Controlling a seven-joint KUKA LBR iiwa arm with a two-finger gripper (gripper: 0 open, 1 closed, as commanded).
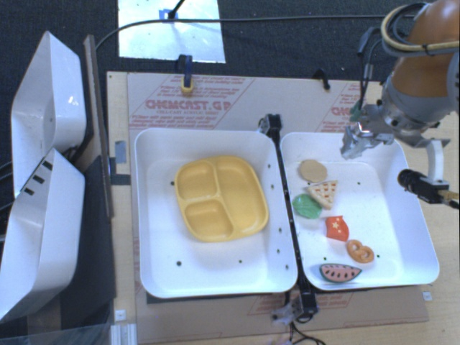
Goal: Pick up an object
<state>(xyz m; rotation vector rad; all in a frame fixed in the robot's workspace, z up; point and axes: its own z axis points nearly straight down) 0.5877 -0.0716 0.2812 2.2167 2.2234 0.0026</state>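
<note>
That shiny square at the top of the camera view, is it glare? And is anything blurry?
Camera view: the square sheet is washed out by reflected light; the toys and yellow tray look fairly sharp; the hand looks soft, its details unclear.

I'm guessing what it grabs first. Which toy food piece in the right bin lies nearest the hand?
The round tan cookie, at the top of the column of pieces. It lies just below and left of the hand; the waffle wedge sits farther down.

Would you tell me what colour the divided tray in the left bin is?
Yellow; the divided tray shows in the camera view.
</note>
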